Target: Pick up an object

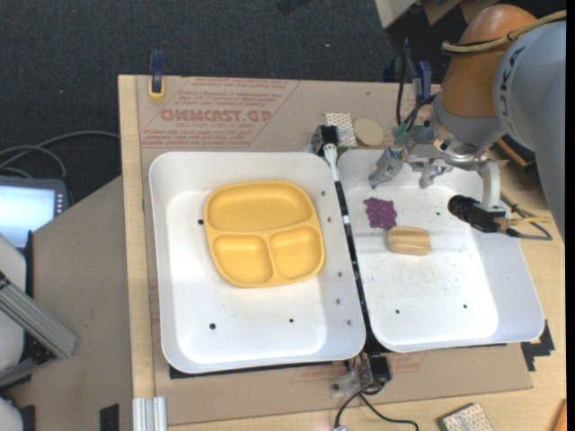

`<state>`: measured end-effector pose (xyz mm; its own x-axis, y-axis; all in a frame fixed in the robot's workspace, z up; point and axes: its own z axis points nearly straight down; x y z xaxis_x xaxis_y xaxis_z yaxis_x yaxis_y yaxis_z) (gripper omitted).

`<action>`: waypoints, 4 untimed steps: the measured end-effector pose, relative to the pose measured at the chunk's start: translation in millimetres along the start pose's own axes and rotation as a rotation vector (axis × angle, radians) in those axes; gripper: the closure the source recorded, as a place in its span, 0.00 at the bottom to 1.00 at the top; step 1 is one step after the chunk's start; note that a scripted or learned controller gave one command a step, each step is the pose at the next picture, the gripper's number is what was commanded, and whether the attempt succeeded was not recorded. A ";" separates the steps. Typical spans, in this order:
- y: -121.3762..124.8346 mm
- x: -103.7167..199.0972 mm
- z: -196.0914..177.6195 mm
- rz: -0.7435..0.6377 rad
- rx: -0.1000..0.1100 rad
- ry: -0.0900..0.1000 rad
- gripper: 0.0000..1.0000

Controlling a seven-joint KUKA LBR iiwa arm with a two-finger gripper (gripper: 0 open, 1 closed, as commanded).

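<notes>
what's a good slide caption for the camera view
KUKA arm's pincer above the right bin, near a purple lump and tan block; yellow divided plate in left bin.

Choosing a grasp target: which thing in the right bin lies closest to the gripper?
The purple lump, just below the gripper; the tan block lies farther down the right bin.
</notes>
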<state>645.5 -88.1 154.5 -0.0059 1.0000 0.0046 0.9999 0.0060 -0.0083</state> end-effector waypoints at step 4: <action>-5.5 -5.7 70.0 0.005 -0.014 -0.006 0.00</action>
<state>639.4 -93.5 84.5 -0.0013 1.0000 -0.0017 1.0000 0.0013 0.0058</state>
